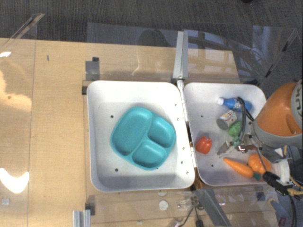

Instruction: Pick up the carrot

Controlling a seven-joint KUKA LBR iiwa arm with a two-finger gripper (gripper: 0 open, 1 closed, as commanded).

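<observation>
The carrot (238,167) is orange and tapered, with a green stub at its right end. It lies flat near the front edge of the right bin (208,176). My gripper (233,147) hangs over that bin just behind the carrot, a little above it and to the right of a red tomato (203,144). Nothing shows held in it. The grey arm with its orange band (281,115) comes in from the right and hides the bin's right side.
A blue bottle (230,102), a small can (226,120) and a green item (234,129) sit behind the gripper. A second orange piece (258,162) lies against the carrot's right end. The left bin (99,174) holds a teal divided plate (143,137).
</observation>
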